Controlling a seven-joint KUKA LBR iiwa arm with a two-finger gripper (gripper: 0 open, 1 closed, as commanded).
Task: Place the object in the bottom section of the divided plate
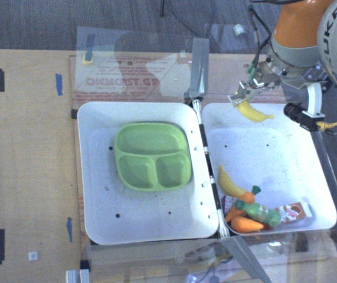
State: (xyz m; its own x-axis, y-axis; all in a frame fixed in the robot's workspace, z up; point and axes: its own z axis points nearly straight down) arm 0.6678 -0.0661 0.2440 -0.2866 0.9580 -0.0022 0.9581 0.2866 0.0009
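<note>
gripper [243, 97]: grasping banana [254, 112] | banana: yellow, curved, small | divided plate [153, 155]: green, 3 sections

The grey arm with its orange band enters at two o'clock, its end effector [243, 97] pointing toward eight o'clock.

One fixed camera looks slantwise down on both white bins [97, 217].
</note>
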